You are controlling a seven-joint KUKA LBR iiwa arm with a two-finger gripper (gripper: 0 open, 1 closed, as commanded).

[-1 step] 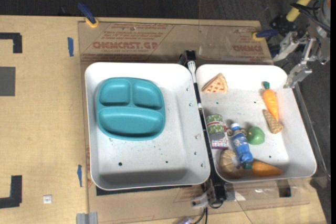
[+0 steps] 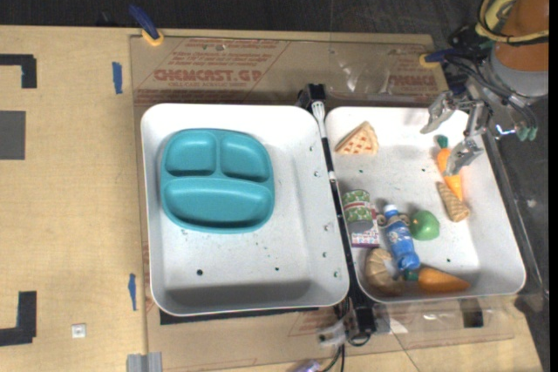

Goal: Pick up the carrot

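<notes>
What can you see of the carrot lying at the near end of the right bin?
The carrot is orange and smooth, like a plastic toy, thick at its left end and tapering to a point toward the right. It lies flat on the floor of the right bin, close to the near wall. Its thick end sits against the blue bottle and a brown bread-like piece. The end effector is at the bin's far end, well away from it.

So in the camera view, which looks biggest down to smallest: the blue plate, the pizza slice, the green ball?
1. blue plate, by far the biggest.
2. pizza slice.
3. green ball, smallest, though it looks close to the pizza slice.
</notes>
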